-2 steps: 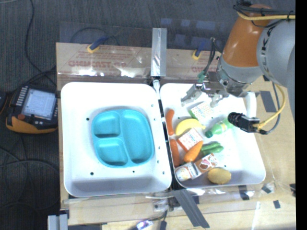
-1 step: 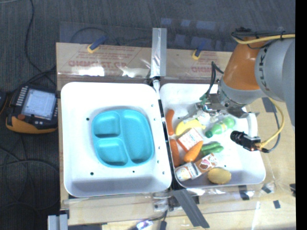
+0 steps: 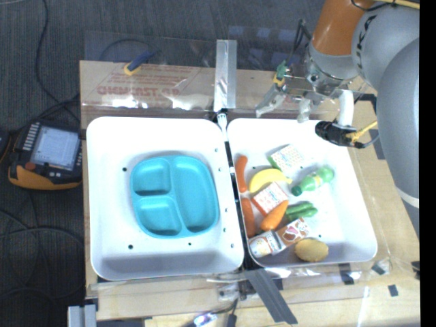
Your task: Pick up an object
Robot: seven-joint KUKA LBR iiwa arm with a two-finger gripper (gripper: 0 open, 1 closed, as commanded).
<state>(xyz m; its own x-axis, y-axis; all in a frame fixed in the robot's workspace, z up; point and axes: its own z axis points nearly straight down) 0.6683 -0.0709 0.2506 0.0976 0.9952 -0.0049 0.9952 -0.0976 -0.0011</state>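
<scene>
1. The jaws (image 3: 286, 107) hang spread and empty above the far rim of the right bin (image 3: 354, 182), well apart from the toys.
2. The toys lie heaped in that bin: carrot (image 3: 274, 216), lemon (image 3: 267, 178), green bottle (image 3: 315, 179), potato (image 3: 312, 250).
3. Packed so tightly, a descent may wedge between neighbours or nudge things aside.
4. The rounded potato and bottle would likely roll out of a pinch.

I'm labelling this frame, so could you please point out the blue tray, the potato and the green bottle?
blue tray (image 3: 204, 199): camera view, bare floor of its right compartment.
potato (image 3: 311, 250): camera view, middle of its skin.
green bottle (image 3: 312, 180): camera view, middle of its body.
</scene>
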